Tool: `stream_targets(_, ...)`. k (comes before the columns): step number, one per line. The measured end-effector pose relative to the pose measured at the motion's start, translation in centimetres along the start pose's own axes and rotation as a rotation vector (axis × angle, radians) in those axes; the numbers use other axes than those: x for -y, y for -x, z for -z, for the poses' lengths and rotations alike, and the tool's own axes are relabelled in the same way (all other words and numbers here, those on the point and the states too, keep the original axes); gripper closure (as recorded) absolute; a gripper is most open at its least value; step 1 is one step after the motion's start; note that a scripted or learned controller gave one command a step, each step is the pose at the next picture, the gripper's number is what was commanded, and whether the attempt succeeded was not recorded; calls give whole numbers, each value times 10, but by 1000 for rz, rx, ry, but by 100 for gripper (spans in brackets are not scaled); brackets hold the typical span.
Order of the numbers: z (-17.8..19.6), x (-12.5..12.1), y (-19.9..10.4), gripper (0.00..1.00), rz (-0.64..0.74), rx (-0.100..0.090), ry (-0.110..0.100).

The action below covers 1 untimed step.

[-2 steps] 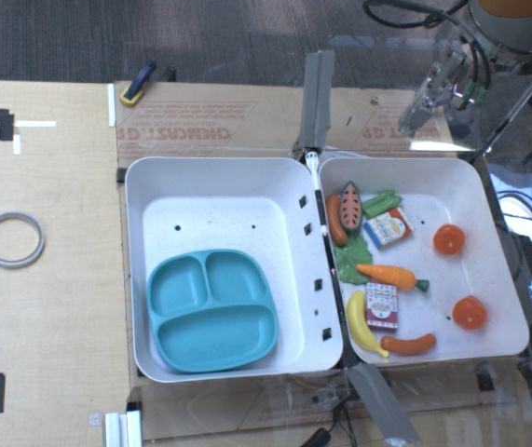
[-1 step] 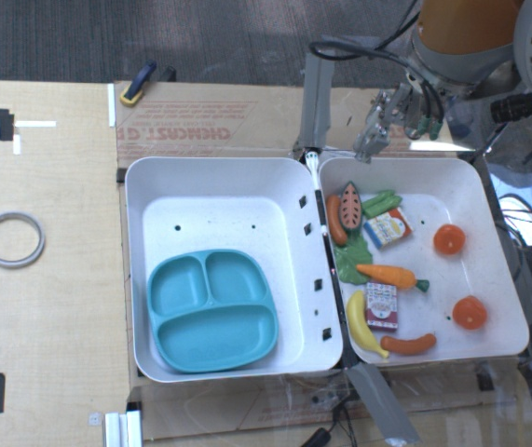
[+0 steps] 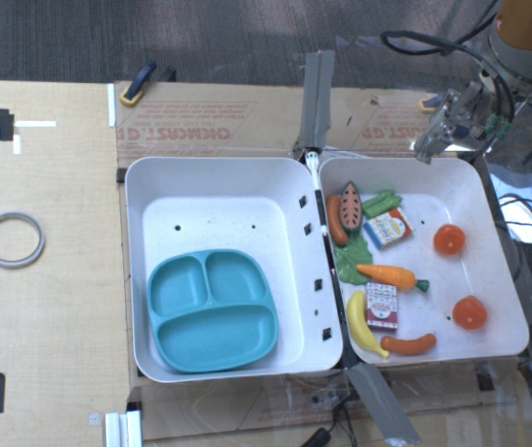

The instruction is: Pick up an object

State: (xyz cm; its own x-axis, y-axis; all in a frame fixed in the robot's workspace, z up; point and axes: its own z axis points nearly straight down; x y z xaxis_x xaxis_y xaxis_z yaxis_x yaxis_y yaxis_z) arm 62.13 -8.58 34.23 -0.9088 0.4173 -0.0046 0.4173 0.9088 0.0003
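Claw (image 3: 447,128) above bin's far rim; tomato (image 3: 449,240) nearest, apart.

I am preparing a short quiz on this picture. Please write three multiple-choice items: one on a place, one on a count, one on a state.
1. Where is the blue plate?
A. left bin
B. right bin
C. on the bench

2. How many tomatoes lie in the right bin?
A. one
B. two
C. four

3. Where is the gripper?
A. above the right bin's far edge, carrying nothing
B. pressing on the banana
C. lifting the plate

Answers: 1 A, it fills the left bin. 2 B, one tomato and another. 3 A, no object is between its fingers.
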Motion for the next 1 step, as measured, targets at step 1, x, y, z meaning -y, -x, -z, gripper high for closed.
stream_targets(1, -44, -72, -21, 100, 33, -4, 0)
